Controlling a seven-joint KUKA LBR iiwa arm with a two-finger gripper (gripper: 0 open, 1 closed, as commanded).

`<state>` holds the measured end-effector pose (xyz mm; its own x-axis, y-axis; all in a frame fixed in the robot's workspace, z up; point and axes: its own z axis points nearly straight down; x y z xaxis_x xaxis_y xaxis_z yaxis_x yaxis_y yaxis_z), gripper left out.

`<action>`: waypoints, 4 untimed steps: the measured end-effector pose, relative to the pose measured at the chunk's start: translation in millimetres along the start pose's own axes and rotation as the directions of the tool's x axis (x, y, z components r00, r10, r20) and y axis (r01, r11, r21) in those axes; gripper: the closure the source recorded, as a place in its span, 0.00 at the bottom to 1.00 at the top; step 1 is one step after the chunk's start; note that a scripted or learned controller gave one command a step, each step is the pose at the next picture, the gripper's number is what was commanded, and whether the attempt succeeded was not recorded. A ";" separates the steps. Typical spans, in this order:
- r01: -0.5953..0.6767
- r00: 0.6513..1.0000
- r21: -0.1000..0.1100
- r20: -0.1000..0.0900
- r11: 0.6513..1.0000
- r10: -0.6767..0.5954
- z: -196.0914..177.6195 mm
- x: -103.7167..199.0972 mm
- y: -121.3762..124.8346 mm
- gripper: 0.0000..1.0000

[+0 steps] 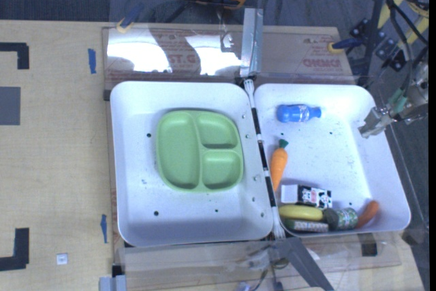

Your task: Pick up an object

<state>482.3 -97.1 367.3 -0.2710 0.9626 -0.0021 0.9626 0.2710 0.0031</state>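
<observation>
The gripper (pixel 373 125) is hovering at the right bin's (pixel 340 146) far right rim (whether its claw is open cannot be made out), gripping nothing visible. A blue bottle (pixel 297 113) is lying near the far wall, a toy carrot (pixel 278 163) beside the divider, and a banana (pixel 300 212) along the near wall. A green divided plate (pixel 200 150) is sitting in the left bin (pixel 129 160).

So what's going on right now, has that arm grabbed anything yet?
Gripper at right bin's far right edge, nothing seen in it. Blue bottle, carrot, banana all lying in bin. Nothing blocking them.
</observation>
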 end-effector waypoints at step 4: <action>0.240 0.971 -0.001 0.000 0.971 -0.240 29.2 11.9 28.9 1.00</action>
<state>507.0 -77.8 338.2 -0.4941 0.8694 -0.0028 0.8694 0.4941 0.0032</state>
